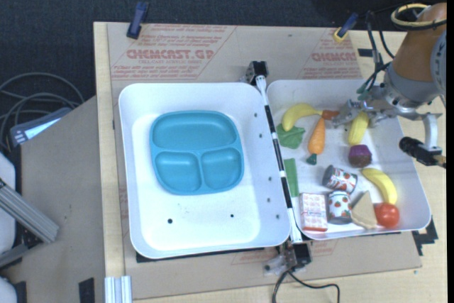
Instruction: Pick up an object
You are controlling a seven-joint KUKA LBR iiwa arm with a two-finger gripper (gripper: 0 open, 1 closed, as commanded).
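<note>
Toys crowded the right bin [420,189]: a carrot [317,138] near its centre, bananas at eleven [297,113] and four o'clock [381,183], a tomato [387,215] against the near rim. The gripper [360,110] hung at one o'clock; its spread I couldn't tell. The left bin [135,152] held a blue divided plate [196,151], with open floor toward six.

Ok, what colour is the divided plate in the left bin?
Light blue. The divided plate shows plainly in the camera view, lying in the white left bin.

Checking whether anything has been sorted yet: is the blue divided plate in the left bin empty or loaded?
Empty. All three compartments of the blue divided plate show bare blue; the toy food lies in the right bin.
</note>
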